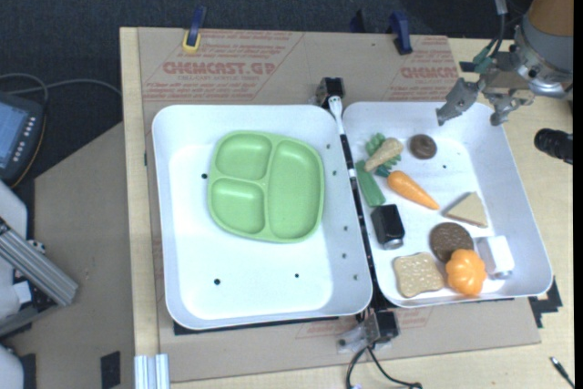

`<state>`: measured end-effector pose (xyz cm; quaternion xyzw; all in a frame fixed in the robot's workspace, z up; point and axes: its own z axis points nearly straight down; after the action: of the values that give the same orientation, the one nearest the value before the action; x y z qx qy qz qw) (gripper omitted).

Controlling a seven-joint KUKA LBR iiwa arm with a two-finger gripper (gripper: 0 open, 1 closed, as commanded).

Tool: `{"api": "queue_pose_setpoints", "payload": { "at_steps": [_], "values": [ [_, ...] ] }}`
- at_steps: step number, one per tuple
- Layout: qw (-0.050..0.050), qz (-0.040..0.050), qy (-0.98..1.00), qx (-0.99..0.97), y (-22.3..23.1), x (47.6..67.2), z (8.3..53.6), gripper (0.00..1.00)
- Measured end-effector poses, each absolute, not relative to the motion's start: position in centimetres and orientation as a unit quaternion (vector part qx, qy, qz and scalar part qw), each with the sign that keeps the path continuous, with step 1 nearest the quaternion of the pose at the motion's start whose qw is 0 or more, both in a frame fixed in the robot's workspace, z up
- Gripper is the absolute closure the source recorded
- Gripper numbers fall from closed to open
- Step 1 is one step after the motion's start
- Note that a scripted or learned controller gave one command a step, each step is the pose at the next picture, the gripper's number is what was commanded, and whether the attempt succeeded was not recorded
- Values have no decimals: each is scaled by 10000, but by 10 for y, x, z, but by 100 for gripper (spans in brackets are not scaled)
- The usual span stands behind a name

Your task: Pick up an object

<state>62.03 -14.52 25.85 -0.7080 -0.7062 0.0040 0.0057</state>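
My gripper (477,107) hangs open above the back right corner of the right bin (519,196), with nothing between its fingers. Below and left of it in that bin lie a small brown disc (422,146), a corn cob (382,153), an orange carrot (413,189) and a green pod (369,186). Nearer the front are a black block (388,224), a sandwich wedge (467,209), a dark brown cookie (451,240), a toast slice (417,274), an orange pumpkin (466,271) and a white block (496,254).
The left bin (182,287) holds a green divided plate (268,187). A black divider clamp (332,90) sits between the bins at the back. Blue (400,31) and yellow (192,34) clamps grip the board's far edge.
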Motion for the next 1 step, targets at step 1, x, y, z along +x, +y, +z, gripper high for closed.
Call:
{"api": "queue_pose_setpoints", "payload": {
  "at_steps": [1],
  "values": [
    [3, 2, -7071, -7071, -145, 622, 266, 0]
  ]
}}
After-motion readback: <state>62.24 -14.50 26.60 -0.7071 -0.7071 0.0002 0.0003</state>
